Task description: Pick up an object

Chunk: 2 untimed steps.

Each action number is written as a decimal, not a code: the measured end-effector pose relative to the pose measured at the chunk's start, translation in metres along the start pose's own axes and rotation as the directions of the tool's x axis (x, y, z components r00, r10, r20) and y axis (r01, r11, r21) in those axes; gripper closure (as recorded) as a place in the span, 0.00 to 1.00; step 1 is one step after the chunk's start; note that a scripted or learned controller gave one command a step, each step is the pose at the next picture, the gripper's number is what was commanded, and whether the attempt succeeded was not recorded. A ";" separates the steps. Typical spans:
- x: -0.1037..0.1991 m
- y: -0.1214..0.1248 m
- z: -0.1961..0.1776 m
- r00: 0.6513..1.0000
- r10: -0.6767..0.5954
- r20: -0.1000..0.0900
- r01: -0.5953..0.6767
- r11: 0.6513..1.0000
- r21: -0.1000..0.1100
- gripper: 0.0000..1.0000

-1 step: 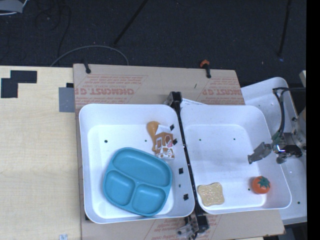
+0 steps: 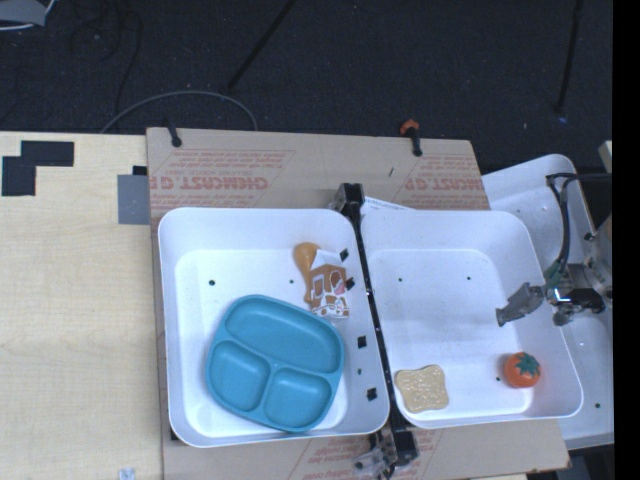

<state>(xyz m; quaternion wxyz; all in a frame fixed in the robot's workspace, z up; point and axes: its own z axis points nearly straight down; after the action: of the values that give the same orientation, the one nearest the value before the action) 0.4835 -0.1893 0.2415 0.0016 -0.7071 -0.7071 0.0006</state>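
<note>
The nearest candidate for a pick is the small orange tomato-like toy [image 2: 521,369], sitting on the floor of the right bin [image 2: 440,238], close to that bin's right wall and toward its near edge. Just above it, nothing between them, hangs the gripper [image 2: 520,306], coming in over the right rim with its dark tip out over the bin floor. Whether the claw is apart or together, I cannot tell; it reads as one dark shape at this slant, and nothing is visibly caught in it. My read is that it is staged for a descent, since it sits off the toy, not over it.

Further left of the toy, along the same bin's near wall, lies a flat tan piece shaped like toast [image 2: 422,388], apart from the toy and flush on the floor, so probably a harder grab.

Across the divider from the toy, the left bin [image 2: 190,268] carries a blue sectioned plate [image 2: 275,363] lying flat, and beyond it, by the divider, a small patterned carton [image 2: 328,292] touching an orange-brown piece [image 2: 306,257].
</note>
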 end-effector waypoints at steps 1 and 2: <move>-0.008 0.003 0.049 1.000 0.000 -0.001 0.000 1.000 0.004 0.00; -0.005 0.012 0.107 1.000 0.000 -0.002 0.000 1.000 0.004 0.00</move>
<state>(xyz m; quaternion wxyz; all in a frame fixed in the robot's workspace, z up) 0.4951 -0.1939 0.1340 0.0038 -0.7072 -0.7070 0.0014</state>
